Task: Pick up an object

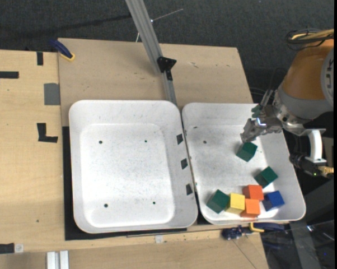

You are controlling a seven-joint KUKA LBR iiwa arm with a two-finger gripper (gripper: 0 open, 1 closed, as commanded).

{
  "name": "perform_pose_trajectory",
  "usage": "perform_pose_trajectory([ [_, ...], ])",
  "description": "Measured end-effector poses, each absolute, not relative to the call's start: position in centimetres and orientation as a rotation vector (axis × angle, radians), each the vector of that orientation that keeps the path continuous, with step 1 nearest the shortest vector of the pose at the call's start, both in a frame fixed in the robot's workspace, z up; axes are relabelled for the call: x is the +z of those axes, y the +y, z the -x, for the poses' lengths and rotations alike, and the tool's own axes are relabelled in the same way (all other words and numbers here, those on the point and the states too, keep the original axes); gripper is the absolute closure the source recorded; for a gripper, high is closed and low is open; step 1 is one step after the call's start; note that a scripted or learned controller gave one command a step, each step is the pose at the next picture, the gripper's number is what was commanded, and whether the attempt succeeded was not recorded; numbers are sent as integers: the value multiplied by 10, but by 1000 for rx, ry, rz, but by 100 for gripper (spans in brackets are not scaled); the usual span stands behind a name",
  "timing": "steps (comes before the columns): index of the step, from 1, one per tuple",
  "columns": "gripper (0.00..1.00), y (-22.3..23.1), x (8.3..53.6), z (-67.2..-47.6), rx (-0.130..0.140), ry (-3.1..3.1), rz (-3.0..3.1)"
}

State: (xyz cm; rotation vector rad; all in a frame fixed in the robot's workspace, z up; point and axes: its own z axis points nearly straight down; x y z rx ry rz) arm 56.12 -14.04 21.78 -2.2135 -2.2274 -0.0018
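My gripper (pixel 251 132) hangs over the right bin (pixel 213 122), reaching in from its right side, low over the bin floor toward the bin's far right part. Whether it is spread or pressed together I cannot tell; the wrist and its fittings blur into one grey mass from above.

Just below the gripper tip, touching it or very nearly so, sits a dark green block (pixel 247 151), turned a little off square. I cannot say it is in my grasp.

The other blocks lie nearer the bin's front edge. A second green block (pixel 266 176) rests by the bin's right wall, a short way in front of the first one. Beyond it, toward the front right corner, a blue block (pixel 274 199) sits near the rim. Beside the blue one, further from the wall, are a red-orange block (pixel 253 193) and an orange block (pixel 252 207) packed together, with a yellow block (pixel 237 201) touching them on the side toward the bin's middle. A third green block (pixel 218 200) lies against the yellow one, the furthest of the cluster from the right wall.

The left bin (pixel 79 116) stands just beside the right bin, their rims meeting along the centre.
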Motion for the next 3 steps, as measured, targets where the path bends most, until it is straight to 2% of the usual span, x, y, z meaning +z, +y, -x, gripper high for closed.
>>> perform_pose_trajectory([
  [1,100,-95,227,-575,-2,-2226,2214],
  [3,100,3,210,-614,0,-2227,2213],
])
